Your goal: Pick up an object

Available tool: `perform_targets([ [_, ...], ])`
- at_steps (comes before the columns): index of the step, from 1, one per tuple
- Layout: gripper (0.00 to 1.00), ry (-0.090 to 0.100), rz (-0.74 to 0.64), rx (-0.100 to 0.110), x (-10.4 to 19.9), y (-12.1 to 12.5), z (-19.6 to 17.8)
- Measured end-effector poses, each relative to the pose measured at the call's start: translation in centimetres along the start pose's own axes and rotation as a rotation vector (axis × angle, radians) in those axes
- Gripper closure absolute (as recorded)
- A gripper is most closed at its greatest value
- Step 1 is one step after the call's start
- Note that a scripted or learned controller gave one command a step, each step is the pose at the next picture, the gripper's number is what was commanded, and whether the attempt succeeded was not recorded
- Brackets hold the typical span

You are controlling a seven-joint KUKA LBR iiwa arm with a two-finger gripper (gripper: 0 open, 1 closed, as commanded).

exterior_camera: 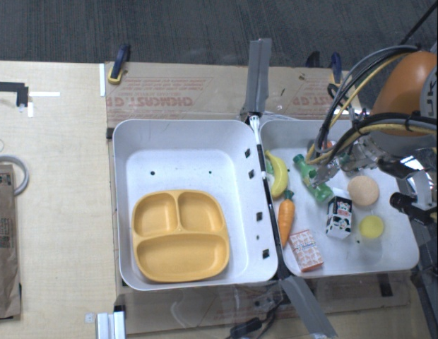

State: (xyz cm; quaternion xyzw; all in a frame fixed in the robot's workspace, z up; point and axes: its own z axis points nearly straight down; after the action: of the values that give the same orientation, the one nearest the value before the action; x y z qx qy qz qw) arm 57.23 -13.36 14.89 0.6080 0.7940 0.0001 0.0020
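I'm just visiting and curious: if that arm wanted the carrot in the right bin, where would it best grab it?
Probably across the thick orange middle of the carrot, coming straight down from above. It lies flat, running lengthwise along the bin's left wall, with its green top near the banana. Fingers closing across its narrow width should fit, though the wall side looks tight.

Claw (319,181) partly hidden, possibly over green bottle (312,179).

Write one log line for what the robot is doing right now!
arm: over right bin | gripper: above green bottle | banana, carrot: untouched | yellow tray: left bin
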Motion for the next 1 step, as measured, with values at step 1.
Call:
perform_targets([
  [1,0.0,0.002,-0.353,0.002,-0.42,2.42,5.72],
])
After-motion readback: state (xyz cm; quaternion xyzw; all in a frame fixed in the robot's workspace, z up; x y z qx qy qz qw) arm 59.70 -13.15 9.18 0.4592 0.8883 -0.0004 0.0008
